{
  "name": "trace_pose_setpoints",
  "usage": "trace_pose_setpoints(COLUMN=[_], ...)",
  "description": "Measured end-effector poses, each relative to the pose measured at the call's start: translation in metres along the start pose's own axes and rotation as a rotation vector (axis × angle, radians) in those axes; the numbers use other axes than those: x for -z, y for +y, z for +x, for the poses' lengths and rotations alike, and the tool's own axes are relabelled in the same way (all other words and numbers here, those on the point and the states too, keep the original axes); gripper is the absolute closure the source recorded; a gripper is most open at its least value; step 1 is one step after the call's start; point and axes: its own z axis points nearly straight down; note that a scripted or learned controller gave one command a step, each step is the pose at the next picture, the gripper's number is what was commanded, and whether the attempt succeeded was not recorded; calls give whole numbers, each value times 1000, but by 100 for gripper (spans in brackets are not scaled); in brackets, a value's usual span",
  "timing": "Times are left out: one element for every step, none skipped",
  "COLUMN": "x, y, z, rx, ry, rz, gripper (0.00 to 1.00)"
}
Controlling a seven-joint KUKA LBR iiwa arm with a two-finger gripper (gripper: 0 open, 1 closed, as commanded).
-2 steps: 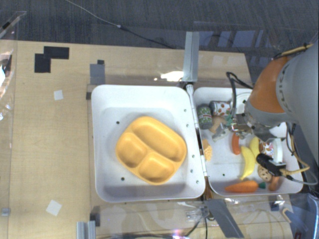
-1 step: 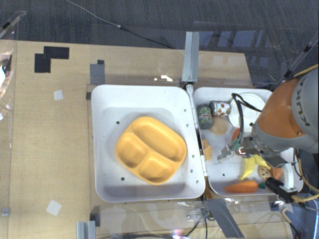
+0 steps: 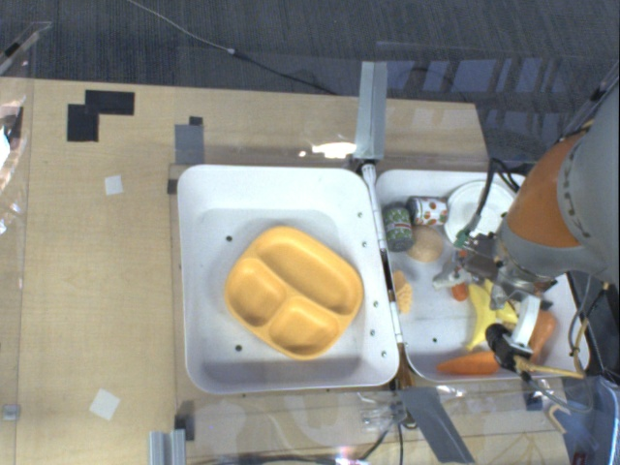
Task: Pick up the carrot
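Observation:
The carrot is orange and lies flat near the front wall of the right bin. My gripper hangs over the middle of that bin, a little behind the carrot and apart from it, above a yellow banana. A small red-orange piece shows just below the gripper's metal parts. The grey wrist with its orange band covers the right side of the bin.
The left bin holds a yellow divided plate. In the right bin are a green can, a tipped can, a white dish, a tan round item, a small yellow piece and another orange item.

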Motion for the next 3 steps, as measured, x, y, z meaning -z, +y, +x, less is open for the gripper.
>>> trace_pose_setpoints(x=[-31,-21,135], y=[9,10,17], z=[-10,-8,-60], rx=[-327,-317,-69], ry=[0,1,1], rz=[1,-1,-11], gripper=[0,100,100])
